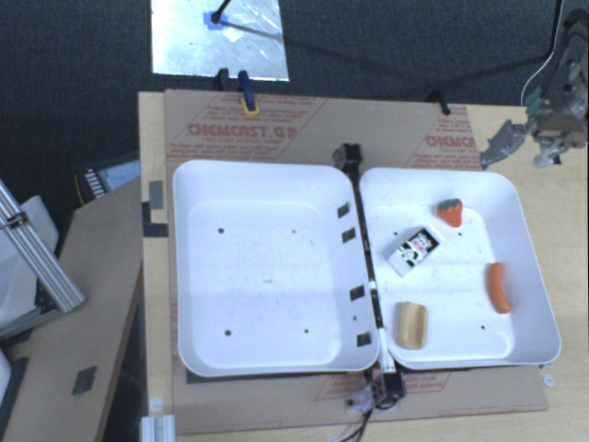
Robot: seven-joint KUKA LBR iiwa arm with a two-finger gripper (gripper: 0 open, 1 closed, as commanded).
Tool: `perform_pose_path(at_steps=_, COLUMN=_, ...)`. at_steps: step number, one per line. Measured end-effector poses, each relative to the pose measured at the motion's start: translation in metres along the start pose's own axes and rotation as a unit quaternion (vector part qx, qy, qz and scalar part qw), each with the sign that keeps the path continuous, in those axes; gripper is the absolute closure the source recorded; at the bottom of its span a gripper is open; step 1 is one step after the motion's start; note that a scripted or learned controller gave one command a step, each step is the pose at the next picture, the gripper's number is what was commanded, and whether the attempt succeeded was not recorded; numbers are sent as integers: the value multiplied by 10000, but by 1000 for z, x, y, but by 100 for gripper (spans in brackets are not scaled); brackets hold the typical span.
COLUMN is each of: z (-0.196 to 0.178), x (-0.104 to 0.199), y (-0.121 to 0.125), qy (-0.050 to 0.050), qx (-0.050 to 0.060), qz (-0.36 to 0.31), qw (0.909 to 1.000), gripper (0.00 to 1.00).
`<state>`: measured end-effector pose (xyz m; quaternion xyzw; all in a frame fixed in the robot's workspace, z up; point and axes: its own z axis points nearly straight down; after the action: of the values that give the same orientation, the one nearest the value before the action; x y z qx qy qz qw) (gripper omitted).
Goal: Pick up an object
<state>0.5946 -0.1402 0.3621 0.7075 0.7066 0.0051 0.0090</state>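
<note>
Four small things lie in the right bin (529, 247), all apart from one another. Near its upper middle sits a strawberry-like toy (449, 211), red-orange with a green top. Just below and left of it lies a small white carton (414, 250) with black patches and a red spot, tilted on a diagonal. Along the bin's right side lies an orange sausage-shaped piece (498, 287), running roughly top to bottom. Near the lower left corner, close to the seam between the bins, rests a tan bread-like piece (411, 325), rounded at its top end.

The left bin (184, 247) touches the right one along a dark hinge strip (361, 256) with small black clips. Both bins sit on a brown board (304, 127) printed with red lettering, which lies on the pale wooden table (101, 274).

The gripper (520, 147) hangs at the upper right, above the table beyond the right bin's far corner, well apart from all four things. Its two grey fingers are spread, with nothing between them. Cables trail up from the wrist.

Beyond the table, on dark carpet, lies a shiny metal sheet (221, 26) with a blue mark. An aluminium frame piece (37, 256) slants in at the left edge.
</note>
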Motion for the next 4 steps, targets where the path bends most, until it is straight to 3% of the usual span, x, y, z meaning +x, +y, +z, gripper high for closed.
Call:
perform_pose_path(at_steps=1, z=-147, x=48, y=-56, qy=22, qx=-11, qz=-52, qw=10000, gripper=0)
perform_pose_path(at_steps=2, z=-179, x=123, y=-103, qy=39, qx=58, qz=-69, qw=10000, gripper=0)
perform_pose_path(at_steps=3, z=-188, x=119, y=-101, qy=26, qx=60, qz=-45, qw=10000, gripper=100)
perform_pose_path(at_steps=4, z=-199, x=119, y=-101, qy=26, qx=43, qz=-67, qw=10000, gripper=100)
